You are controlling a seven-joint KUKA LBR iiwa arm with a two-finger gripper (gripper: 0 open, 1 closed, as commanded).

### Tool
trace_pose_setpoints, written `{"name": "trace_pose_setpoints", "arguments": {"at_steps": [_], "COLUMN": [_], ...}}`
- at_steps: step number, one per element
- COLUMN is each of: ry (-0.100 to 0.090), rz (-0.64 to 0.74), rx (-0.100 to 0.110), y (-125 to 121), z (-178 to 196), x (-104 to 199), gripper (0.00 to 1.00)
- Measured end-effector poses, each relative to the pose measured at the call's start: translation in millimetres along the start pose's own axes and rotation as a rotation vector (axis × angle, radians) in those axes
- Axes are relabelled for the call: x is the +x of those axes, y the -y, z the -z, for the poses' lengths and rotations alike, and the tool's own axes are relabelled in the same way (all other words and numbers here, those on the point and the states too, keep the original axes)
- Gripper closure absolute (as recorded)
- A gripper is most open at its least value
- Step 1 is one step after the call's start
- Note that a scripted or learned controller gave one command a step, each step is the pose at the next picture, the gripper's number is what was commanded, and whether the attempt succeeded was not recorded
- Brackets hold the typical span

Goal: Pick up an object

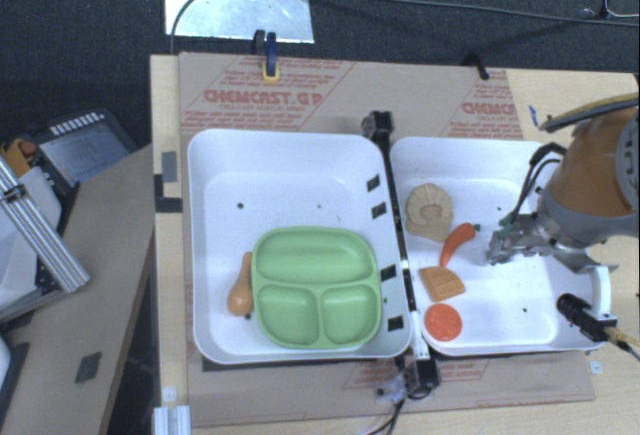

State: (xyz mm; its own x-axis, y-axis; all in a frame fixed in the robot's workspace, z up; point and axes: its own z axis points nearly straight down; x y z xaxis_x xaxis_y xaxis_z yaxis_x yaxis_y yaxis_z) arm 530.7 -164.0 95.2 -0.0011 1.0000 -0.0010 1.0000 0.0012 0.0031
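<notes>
At the bottom of the frame, in the right bin, lies a round orange-red disc. Just above it sits a tan wedge, then a curved orange pepper and a pale ridged shell-like piece. The end effector hangs just right of the pepper; whether it is spread or pressed together, I cannot tell. The left bin holds a green divided tray with a tan pear-like piece touching its left side. The surface is brown board, with dark floor behind.
</notes>
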Motion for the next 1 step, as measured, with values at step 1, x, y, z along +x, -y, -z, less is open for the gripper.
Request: {"name": "trace_pose_setpoints", "arguments": {"at_steps": [1], "ry": [0.001], "rz": [0.003], "rx": [-0.005], "y": [-11.6], "z": [58.3], "x": [2.0], "gripper": [1.00]}}
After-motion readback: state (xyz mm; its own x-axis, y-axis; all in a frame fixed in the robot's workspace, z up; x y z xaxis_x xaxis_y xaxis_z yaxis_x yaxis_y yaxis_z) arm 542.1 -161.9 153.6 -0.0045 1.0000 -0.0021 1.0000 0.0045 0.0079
